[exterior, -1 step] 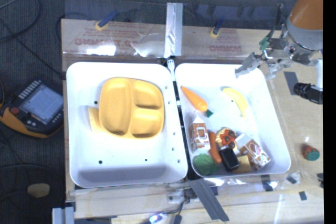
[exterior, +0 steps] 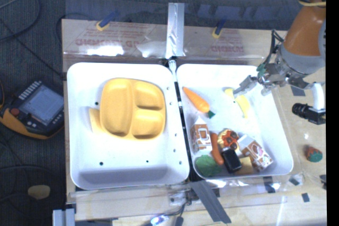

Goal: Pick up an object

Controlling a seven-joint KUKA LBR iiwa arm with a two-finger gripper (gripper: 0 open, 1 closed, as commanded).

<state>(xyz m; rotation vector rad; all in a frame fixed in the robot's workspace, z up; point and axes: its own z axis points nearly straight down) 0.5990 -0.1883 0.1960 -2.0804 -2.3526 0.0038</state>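
My gripper (exterior: 250, 84) hangs over the upper right part of the right bin (exterior: 275, 129), on the arm with the orange band (exterior: 307, 29). Just below and left of it lies a yellow banana-like piece (exterior: 242, 105); nothing can be seen held. An orange carrot (exterior: 196, 99) lies at the bin's upper left. Along the bin's front edge are a small printed carton (exterior: 200, 136), a red and orange toy (exterior: 228, 138), a black block (exterior: 231, 160), a green lump (exterior: 207, 166) and a second carton (exterior: 256, 152).
The left bin (exterior: 79, 156) holds a yellow divided plate (exterior: 132, 107). A metal strip (exterior: 175, 29) stands behind the seam between the bins. On the bench right of the bins lies a small red and green object (exterior: 313, 154). A handheld controller (exterior: 36, 108) rests on the floor at left.
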